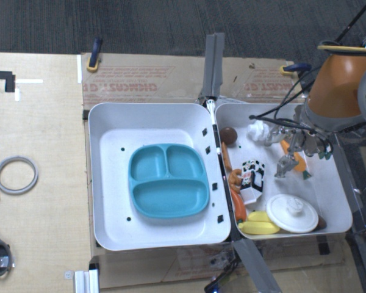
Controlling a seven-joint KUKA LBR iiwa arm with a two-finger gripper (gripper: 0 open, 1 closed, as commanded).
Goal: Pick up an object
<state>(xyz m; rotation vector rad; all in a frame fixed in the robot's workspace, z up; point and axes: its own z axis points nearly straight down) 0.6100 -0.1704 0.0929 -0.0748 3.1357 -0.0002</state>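
- You had the arm reaching in from the right over the right bin (335,182), with the pincer (291,157) low above its upper right part, so I judged the step in hand to be the approach to a pick, with nothing lifted yet.
- You could not have read the pincer's state from this view: the metal parts blurred together, and I cannot tell whether it was released or clenched. Nothing showed gripped in it.
- The thing nearest the pincer was a small orange object (297,161), partly hidden beneath it near the bin's right wall; its shape was too covered to name more closely.
- A crumpled white piece (256,130) lay just left of the pincer, and a brown ball (229,135) sat further left near the divider.
- Your other candidates lay lower in the same bin: a black and white patterned toy (252,174), a white round lid with a knob (291,212), a yellow banana (258,227) at the front edge, and a carrot (239,205) along the left wall.
- The next move, as I judged it, called for you to settle over one object, descend squarely, and close on it without nudging neighbours.
- The left bin (104,163) held a blue divided plate (169,180), well apart from the pincer.
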